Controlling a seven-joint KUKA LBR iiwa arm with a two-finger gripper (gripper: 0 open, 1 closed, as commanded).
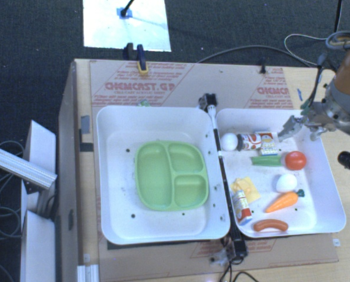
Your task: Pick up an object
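1. The bench board [163, 78] was flat and brown, printed "CHEMCAST GP" in red.
2. A glossy green compartment tray [172, 175] lay in the left bin [113, 157].
3. The gripper [301, 128] hovered over the right bin [333, 204], fingers spread, gripping nothing.
4. Just beside it lay a labelled bottle [248, 141], writing unreadable.
5. A smooth red tomato [296, 160], a white egg [286, 183], a tapered carrot [282, 201] and a sausage [271, 225] lay nearby.

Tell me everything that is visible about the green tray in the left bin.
The green tray is pale green, looks like smooth plastic, and has a rounded rectangular shape. Raised ridges divide it into three compartments: one large at the left and two smaller at the right. It lies flat and face up on the floor of the left bin, roughly in the middle, slightly turned. Nothing is seen in its compartments, and only the bin floor touches it.
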